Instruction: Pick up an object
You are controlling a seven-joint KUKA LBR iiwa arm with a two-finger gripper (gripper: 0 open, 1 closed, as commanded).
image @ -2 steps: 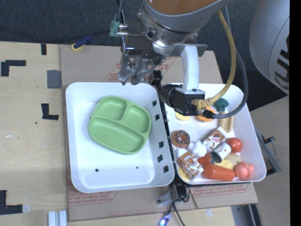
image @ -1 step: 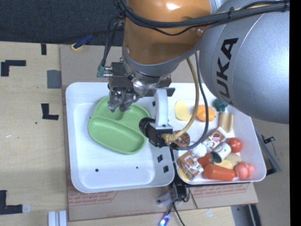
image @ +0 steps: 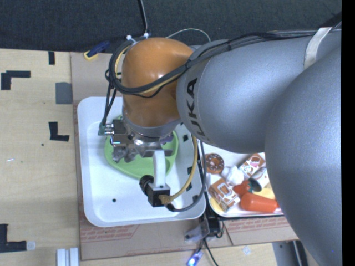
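The arm's orange wrist band and grey flange hang low over the left bin (image: 94,204). My gripper (image: 136,158) points straight down under the flange, right above a flat green object (image: 123,165) lying in that bin. The wrist hides most of the green object and the fingertips. The right bin (image: 222,212) holds several toy food items: a chocolate donut (image: 213,162), a brown-and-white waffle piece (image: 222,193), an orange-red carrot-like piece (image: 258,204) and a white-and-red piece (image: 252,164).
The arm's large grey body covers the upper right of the view and much of the right bin. A black cable connector (image: 156,193) hangs from the wrist over the left bin's front. Cardboard (image: 133,234) lies under the bins on the wooden bench.
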